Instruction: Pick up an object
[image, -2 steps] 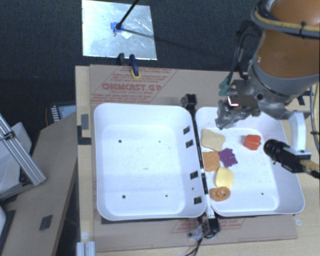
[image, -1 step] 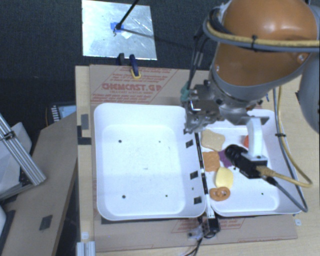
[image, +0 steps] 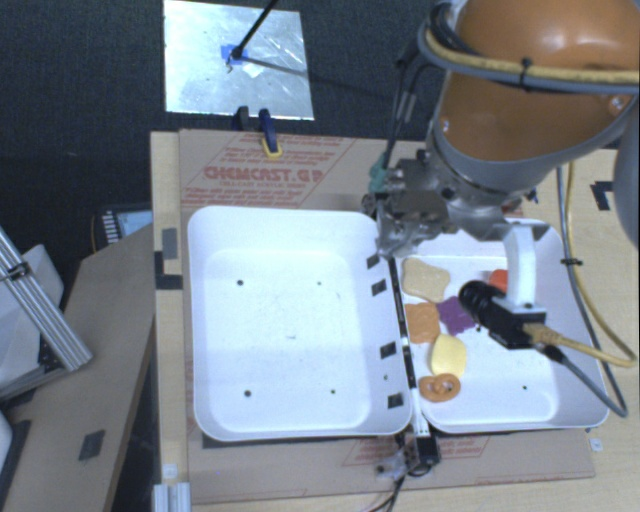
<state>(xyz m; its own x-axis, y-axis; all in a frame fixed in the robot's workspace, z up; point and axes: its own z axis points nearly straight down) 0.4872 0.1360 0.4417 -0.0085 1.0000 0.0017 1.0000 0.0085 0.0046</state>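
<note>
Approach step: our gripper (image: 400, 238), jaw state indeterminate, hangs at the right bin (image: 530, 400)'s upper-left corner, just above the tan bread-like piece (image: 426, 279); next we descend and close.

Single fixed camera, mounted above the bench (image: 120, 330) and looking down at a slant. Far side of the bench up top, near edge at the bottom. Framed fairly close: left bin (image: 290, 330) sitting whole near the middle, right bin (image: 520, 400) pushed toward the right side and partly hidden. Arm (image: 530, 90) coming in from the right, huge in the upper corner, so passing very near the lens. Dark floor along the top and left. No second angle to compare against.
</note>
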